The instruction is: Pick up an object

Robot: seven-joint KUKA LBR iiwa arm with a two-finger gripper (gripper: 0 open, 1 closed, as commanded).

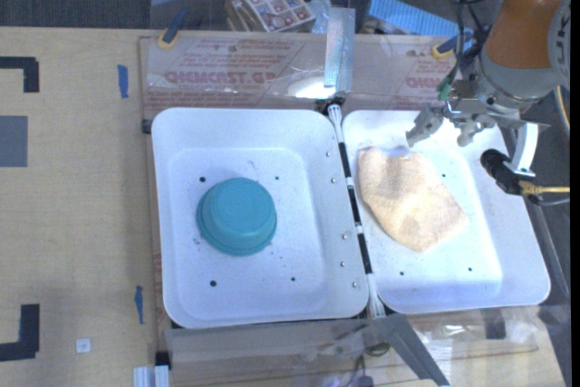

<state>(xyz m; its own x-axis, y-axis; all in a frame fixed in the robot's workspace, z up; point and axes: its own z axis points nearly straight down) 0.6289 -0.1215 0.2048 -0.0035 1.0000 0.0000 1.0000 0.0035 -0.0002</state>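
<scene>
A teal upturned bowl (237,215) sits in the left bin (181,140), a little left of its middle. A crumpled tan cloth (410,199) lies in the right bin (517,276), against its left side. My gripper (443,130) hangs over the back of the right bin, just above and right of the cloth's far edge. Its two grey fingers are spread apart with nothing between them.
A metal divider (349,195) runs between the two bins. Behind them stands a clear plastic sheet (236,72) with boxes and clutter beyond. A black cable and fitting (507,172) sit at the right bin's right edge. Wooden bench lies to the left.
</scene>
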